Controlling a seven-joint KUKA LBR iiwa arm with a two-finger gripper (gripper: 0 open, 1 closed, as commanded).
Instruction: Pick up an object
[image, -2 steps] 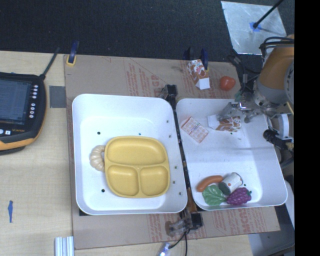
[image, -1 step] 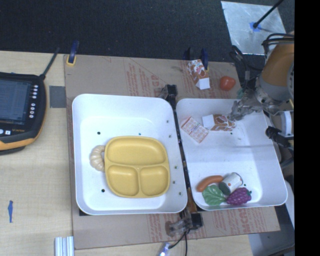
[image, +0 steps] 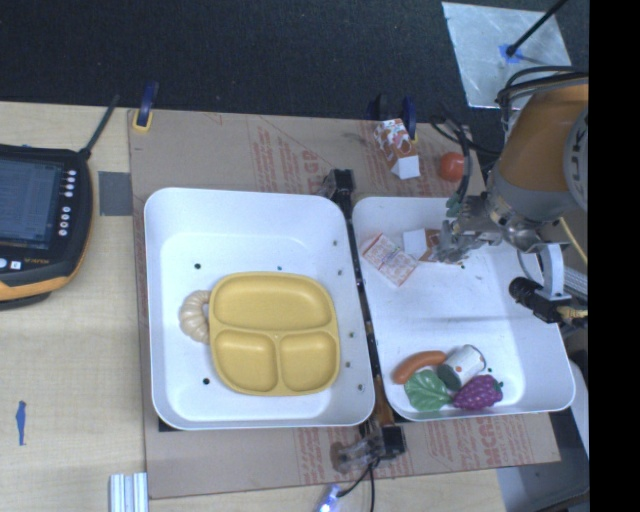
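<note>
Left white bin (image: 170, 300): a yellow three-compartment plastic tray (image: 272, 332), with a beige ridged shell-like toy (image: 194, 315) touching its left edge. Right white bin (image: 520, 400): a flat red-and-white patterned packet (image: 388, 257) near the upper left, and along the front wall an orange sausage (image: 417, 365), green leafy toy (image: 428, 391), small white-and-dark cylinder (image: 461, 362) and purple grape bunch (image: 478, 393) clustered together. Two-finger gripper (image: 455, 245) low over the upper part beside a small white-and-brown block (image: 420, 241); open or closed, cannot tell.

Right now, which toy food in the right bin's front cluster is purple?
The grape bunch, at the cluster's right end; the sausage is orange and the leafy vegetable green.
</note>
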